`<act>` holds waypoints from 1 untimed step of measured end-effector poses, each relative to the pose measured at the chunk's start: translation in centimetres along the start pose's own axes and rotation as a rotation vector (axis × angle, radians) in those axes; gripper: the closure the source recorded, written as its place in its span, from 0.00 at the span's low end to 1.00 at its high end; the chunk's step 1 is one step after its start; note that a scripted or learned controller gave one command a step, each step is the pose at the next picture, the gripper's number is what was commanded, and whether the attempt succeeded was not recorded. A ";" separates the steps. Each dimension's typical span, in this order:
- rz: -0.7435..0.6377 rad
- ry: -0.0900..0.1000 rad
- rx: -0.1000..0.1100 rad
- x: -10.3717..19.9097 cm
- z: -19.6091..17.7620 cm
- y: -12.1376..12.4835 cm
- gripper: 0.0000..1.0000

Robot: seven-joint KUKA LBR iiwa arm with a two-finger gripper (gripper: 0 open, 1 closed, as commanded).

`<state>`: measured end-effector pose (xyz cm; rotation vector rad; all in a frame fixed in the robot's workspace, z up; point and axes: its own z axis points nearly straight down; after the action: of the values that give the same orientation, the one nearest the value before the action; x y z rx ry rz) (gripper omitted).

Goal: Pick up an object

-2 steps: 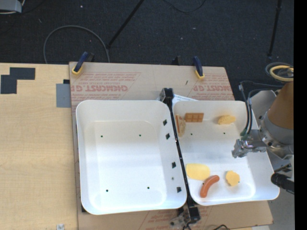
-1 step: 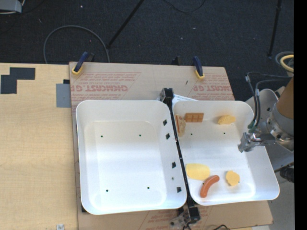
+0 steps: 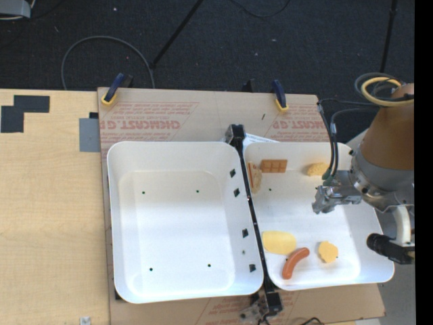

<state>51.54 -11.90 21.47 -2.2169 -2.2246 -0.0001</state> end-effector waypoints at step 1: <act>0.000 0.000 -0.001 5.2 -1.2 1.5 1.00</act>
<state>53.06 -6.65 22.67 -2.2169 -2.2256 -0.0007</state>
